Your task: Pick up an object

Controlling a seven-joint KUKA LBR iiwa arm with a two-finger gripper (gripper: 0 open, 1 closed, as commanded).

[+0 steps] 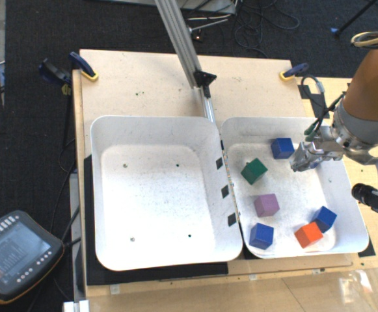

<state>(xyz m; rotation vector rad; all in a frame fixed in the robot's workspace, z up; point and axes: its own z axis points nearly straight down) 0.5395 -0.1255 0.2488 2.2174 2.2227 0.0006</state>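
Your gripper (304, 162) hangs low at mid-right of the frame, grip state unclear, just beside a blue block (282, 148) in the right bin (351, 236), seemingly lining up a pick.

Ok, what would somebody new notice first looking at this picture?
Probably the bright blocks scattered in the right bin: a green block, a purple block, an orange block and three blue ones. Next, the grey and orange arm reaching in from the right, its gripper beside the upper blue block.
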